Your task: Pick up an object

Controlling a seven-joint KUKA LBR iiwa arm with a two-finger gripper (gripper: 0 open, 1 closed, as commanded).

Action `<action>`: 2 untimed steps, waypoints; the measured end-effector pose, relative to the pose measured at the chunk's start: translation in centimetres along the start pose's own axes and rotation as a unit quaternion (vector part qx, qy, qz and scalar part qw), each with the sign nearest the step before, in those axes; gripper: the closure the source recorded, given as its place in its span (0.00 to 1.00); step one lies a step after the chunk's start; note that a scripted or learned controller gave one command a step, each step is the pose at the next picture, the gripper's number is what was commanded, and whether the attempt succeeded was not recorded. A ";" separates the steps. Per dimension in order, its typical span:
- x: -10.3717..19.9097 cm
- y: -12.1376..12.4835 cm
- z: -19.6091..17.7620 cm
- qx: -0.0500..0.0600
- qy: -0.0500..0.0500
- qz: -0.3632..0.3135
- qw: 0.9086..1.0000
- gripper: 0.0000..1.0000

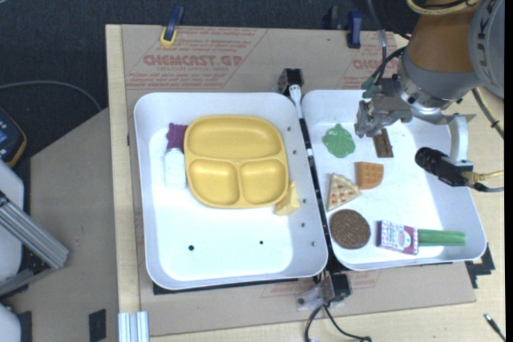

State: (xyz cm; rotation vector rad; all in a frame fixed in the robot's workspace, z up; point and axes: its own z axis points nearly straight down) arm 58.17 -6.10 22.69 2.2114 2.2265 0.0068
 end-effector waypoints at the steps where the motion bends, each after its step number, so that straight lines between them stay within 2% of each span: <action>1: 5.1 2.1 -0.8 0.000 0.000 0.001 1.000 1.00; 2: 10.3 4.2 0.2 0.001 0.000 0.001 1.000 1.00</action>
